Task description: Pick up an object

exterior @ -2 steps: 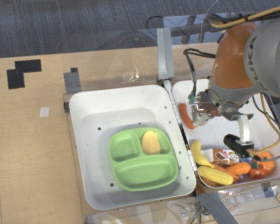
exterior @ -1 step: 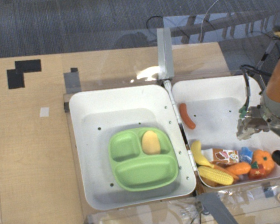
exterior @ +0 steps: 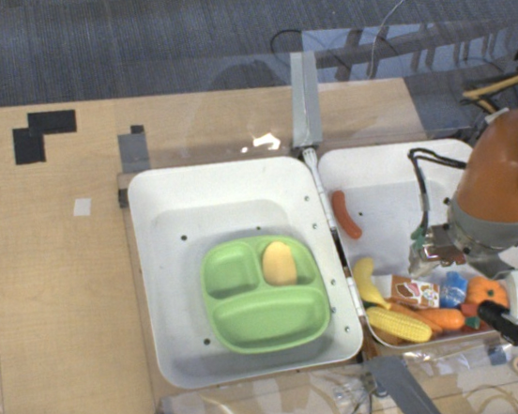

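Grey-and-orange KUKA arm in from the right, two-finger metal gripper (exterior: 428, 255) low over the right shallow white plastic bin (exterior: 377, 171), just above the toy pile at that bin's near edge. Can't tell how wide the tool is set or whether anything is in it; tip too small and cluttered. Candidates in the right bin: red sausage-shaped toy (exterior: 345, 214) alone near its left wall, yellow banana (exterior: 366, 282), yellow corn cob (exterior: 397, 324), orange carrot (exterior: 435, 318), small printed carton (exterior: 420, 293) and blue item (exterior: 454, 289) right below the gripper, orange round fruit (exterior: 487, 294) toward the bin's right. Left of that bin: green sectioned plastic tray (exterior: 255, 320) holding a yellow egg-shaped toy (exterior: 280, 264). Risk, as a guess: tightly packed pile, so likely pinch between two items, glancing off the carton's edge, or shoving neighbours and closing on nothing.
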